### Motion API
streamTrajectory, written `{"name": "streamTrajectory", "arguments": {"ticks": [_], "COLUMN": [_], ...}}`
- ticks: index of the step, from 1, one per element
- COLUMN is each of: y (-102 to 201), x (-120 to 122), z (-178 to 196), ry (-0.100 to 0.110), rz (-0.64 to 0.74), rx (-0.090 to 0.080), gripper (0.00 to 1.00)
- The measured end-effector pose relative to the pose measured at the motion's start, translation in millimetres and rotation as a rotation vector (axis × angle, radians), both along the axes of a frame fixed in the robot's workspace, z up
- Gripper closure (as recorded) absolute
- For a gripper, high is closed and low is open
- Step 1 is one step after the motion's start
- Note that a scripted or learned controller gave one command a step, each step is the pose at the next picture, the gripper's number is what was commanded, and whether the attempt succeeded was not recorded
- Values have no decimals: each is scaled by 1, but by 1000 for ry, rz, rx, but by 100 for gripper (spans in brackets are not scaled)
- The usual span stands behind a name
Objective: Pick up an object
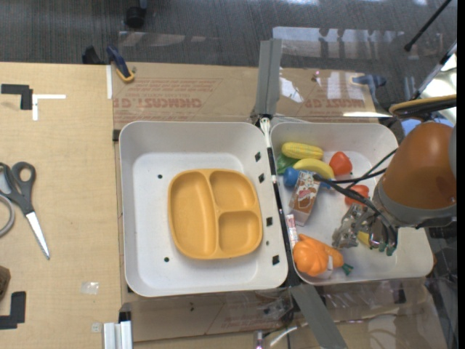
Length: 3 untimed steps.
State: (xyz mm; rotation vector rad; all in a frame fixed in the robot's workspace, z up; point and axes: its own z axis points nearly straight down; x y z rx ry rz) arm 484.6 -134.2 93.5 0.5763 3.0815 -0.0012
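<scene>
Arm: you see the grey arm with its orange band (421, 167) coming in from 3 o'clock, its bulk hanging over the right side of the right bin (341, 131).
Gripper: your gripper (361, 231) sits low inside the right bin, at about 4 o'clock from that bin's middle. Its metal parts are cluttered and small here, so you cannot tell how it is set, and you see nothing plainly caught in it.
Orange toy: the orange pumpkin-like toy (314, 257) lies at the bin's 7 o'clock corner, just beside the gripper at its 8 o'clock; whether they touch, you cannot tell.
Carton: a small printed carton (306, 194) lies near the bin's left wall, at 10 o'clock from the gripper and apart from it.
Bananas: two yellow banana-shaped toys, one (301, 150) at the bin's 11 o'clock, the other (314, 167) just below it.
Red pieces: a red toy (339, 163) sits at 3 o'clock of the lower banana; a second red piece (356, 193) lies near the arm's cables.
Blue piece: a blue toy (290, 177) peeks out between the lower banana and the carton.
Left bin: your left bin (145, 267) holds a yellow divided plate (215, 214), flat and near its middle.
Bench: scissors (27, 202) lie at 9 o'clock on the wooden top, well apart from both bins.
</scene>
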Motion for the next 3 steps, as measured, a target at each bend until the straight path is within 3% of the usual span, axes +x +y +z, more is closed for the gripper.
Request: {"name": "streamTrajectory", "arguments": {"ticks": [1,2,3], "y": [30,28,53], "x": [11,2,18], "z": [188,52,178], "ry": [2,7,4], "rz": [-294,-608,-700], "rx": [1,3,2], "gripper": [100,100,100]}}
